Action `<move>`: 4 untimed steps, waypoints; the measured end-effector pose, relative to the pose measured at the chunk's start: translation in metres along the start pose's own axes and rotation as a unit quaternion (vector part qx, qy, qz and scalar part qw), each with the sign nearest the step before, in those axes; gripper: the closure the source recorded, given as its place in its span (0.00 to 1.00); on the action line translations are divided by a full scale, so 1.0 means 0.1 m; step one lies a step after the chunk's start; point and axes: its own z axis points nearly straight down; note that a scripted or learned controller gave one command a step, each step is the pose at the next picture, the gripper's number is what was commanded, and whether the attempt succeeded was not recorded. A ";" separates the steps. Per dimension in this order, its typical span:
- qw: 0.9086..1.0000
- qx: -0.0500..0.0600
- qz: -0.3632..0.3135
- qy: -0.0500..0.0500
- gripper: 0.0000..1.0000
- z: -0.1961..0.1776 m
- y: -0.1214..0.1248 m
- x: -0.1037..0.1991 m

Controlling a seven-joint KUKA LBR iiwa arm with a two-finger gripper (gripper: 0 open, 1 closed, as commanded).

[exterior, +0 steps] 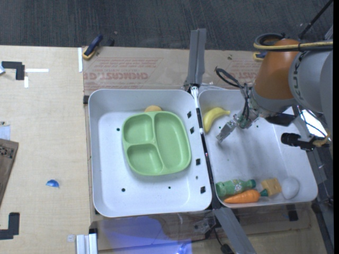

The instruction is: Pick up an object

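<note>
**Banana lies just left of the gripper, long axis running up and down the bin**

Nearest the camera, along the front wall of the right bin (296,165), sits a row of small things: a green bottle (235,186) lying on its side, an orange carrot (242,197) just in front of it, a tan block (271,186) and a white ball (290,187).

By size, the left bin (106,157) comes first, bearing a green divided plate (157,142) with a small yellow thing (153,109) peeking out behind its far rim. The right bin follows, and over its far half hangs the arm (310,75), its orange band toward the bin's back corner.

At the arm's end the gripper (224,133) points down and to the left, its fingers spread slightly with nothing between them. The banana (212,116) is the closest object to it, lying near the bin's left wall, just beside the fingertips on their upper-left side but not touching. It curves from a stem end near the back of the bin down toward the front, so its long axis runs roughly along the dividing wall.

My judgement: a grasp here calls for a short shift left and toward the back, with the fingers closing across the banana's narrow width.
</note>
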 end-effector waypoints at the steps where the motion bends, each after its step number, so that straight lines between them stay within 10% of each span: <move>1: 0.998 0.000 0.066 -0.001 0.00 -0.01 0.36 -0.22; 2: 1.000 0.000 -0.010 -0.001 0.00 -0.01 0.28 -0.34; 3: 1.000 -0.001 -0.011 -0.003 1.00 -0.10 0.29 -0.35; 4: 0.990 0.000 0.141 -0.001 1.00 -1.05 0.12 -0.57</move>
